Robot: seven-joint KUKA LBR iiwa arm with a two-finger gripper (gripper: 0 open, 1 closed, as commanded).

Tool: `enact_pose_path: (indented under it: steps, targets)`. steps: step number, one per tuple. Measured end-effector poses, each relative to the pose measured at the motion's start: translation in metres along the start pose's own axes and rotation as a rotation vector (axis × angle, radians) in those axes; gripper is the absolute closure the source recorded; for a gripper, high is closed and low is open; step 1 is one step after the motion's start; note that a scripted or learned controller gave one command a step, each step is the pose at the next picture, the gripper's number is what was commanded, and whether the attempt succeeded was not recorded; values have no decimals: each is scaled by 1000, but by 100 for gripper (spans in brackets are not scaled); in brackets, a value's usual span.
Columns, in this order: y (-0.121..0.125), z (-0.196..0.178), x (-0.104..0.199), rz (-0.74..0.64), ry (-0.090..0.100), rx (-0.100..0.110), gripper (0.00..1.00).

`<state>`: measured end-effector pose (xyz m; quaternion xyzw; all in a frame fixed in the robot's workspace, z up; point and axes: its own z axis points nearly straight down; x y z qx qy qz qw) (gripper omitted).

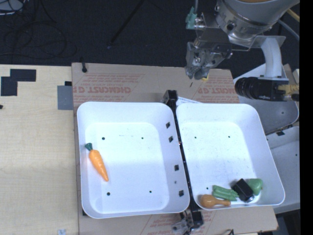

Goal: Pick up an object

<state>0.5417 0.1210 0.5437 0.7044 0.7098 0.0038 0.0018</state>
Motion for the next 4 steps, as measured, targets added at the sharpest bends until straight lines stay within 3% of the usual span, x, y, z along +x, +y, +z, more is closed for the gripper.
enact_pose_path:
  steps: [1,2,3,4]
  targets:
    - [23,160,-41,12,-8,27,100]
    - [18,32,-49,8,-2,-3,100]
    - [-53,125,-64,10,-5,23,100]
    - [-64,-2,-50,5,-1,-3,100]
